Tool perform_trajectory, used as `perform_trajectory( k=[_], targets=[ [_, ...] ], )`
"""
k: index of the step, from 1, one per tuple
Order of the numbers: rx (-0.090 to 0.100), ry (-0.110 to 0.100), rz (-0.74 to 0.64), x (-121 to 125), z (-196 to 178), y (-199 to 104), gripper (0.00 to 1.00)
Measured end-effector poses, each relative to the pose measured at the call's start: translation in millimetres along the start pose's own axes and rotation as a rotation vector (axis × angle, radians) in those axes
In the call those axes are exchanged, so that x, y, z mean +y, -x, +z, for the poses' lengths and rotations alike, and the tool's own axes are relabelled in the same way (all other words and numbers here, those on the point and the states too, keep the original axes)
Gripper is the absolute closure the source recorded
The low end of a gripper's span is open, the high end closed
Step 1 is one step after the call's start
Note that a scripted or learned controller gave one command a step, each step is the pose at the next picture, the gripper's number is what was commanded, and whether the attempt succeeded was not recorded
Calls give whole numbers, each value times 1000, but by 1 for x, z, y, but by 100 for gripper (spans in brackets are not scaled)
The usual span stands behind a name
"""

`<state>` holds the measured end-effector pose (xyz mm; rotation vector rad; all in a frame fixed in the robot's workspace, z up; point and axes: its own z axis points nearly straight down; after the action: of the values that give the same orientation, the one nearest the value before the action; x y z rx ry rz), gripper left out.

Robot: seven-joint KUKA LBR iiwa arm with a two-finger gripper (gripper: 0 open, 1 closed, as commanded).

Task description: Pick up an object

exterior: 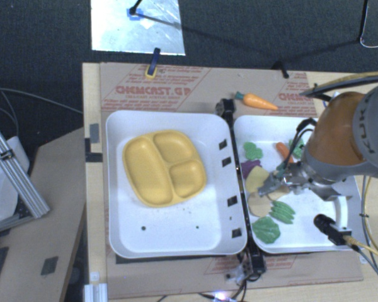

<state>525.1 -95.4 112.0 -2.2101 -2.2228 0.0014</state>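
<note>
The left bin (pixel 116 187) holds a smooth yellow plastic tray (pixel 164 167) with three rounded compartments, lying near its middle. In the right bin (pixel 264 124), toward its left wall, sits a heap of toy food: bumpy green leaves (pixel 266 229), a purple piece (pixel 251 167) and pale slices (pixel 257 181). The pincer (pixel 274 186) hangs over that heap; I cannot tell its state. An orange carrot (pixel 257 101) lies on the bench's far edge, long axis left-right, green end left.

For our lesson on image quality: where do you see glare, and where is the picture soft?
Camera view: bright glare on the silver sheet at the top; the gripper and the toy foods under it look soft and blurred; the yellow tray is evenly lit.
</note>
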Motion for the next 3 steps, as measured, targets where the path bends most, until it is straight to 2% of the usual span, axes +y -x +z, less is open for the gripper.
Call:
perform_trajectory(
  k=[1,2,3],
  targets=[
    [-4,9,5,5,-11,4,100],
    [-4,9,5,4,-10,4,0],
    [-4,8,0,33,10,-4,0]
  ],
)
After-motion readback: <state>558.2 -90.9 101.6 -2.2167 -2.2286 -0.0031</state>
